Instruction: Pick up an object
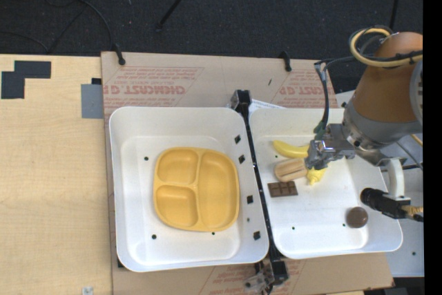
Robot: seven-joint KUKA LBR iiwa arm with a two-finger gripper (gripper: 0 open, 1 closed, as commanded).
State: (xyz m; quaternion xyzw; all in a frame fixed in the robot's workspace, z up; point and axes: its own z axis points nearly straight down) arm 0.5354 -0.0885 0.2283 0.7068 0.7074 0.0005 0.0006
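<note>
My gripper (317, 161) hangs low over the middle of the right bin (324, 245). Just left of it lies a yellow banana (289, 148), with a tan bun-like piece (289, 168) under it. A small yellow piece (315, 177) shows directly beneath the gripper; whether they touch is unclear. A brown chocolate bar (282, 189) lies flat a little lower left. A round brown disc (356, 217) rests near the bin's lower right corner.
The left bin (131, 231) holds a yellow divided plate (197, 188). A black divider rail (252, 176) runs between the bins. The arm's orange and grey body (387, 90) looms over the right bin's far right side. Cardboard lies under both bins.
</note>
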